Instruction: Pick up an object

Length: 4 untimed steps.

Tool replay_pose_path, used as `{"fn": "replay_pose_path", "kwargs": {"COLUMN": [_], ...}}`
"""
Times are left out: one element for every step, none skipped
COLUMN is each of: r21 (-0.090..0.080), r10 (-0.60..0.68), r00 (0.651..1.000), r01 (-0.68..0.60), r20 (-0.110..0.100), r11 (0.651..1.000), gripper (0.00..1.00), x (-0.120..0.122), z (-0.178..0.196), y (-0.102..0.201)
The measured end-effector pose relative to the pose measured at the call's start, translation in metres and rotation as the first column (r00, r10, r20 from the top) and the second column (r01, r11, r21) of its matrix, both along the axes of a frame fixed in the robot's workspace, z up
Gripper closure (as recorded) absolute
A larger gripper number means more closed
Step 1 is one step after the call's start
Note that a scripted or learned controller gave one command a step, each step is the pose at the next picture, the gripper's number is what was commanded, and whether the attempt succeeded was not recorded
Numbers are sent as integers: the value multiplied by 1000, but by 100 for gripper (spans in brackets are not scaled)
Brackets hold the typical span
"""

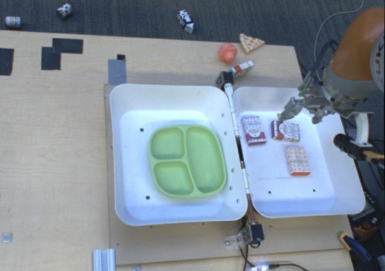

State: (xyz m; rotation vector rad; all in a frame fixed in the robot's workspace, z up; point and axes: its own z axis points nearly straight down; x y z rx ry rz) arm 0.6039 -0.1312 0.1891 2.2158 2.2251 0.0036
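Observation:
Three small red-and-white packets lie in the right bin [337,197]: one packet [253,130] near the left wall, a second packet [287,131] beside it, and a pinkish third packet [297,160] nearer the front. My gripper [299,117] hangs over the bin's back right part, just above and right of the second packet. It is open, with one fingertip [284,116] close to that packet's top edge and nothing between the fingers. The grey arm with its orange band [361,47] comes in from the right.
The left bin [126,143] holds a green divided plate [187,161]. Behind the bins, a red ball [227,52], a pizza-slice toy [251,42] and a small tube [240,69] lie on the bench. Cables run along the right bin's right side.

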Motion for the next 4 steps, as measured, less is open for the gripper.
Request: {"fn": "replay_pose_path", "kwargs": {"r21": [-2, -3, -3, 1], "r10": [-2, -1, -1, 1], "r00": [1000, 1000, 1000, 1000], "r01": [2, 1, 1, -1], "r20": [5, 11, 5, -2], "r11": [1000, 1000, 1000, 1000], "gripper": [0, 100, 100, 100], "x": [-23, -21, 5, -22], "z": [-103, -91, 102, 24], "y": [-23, -23, -75, -13]}}
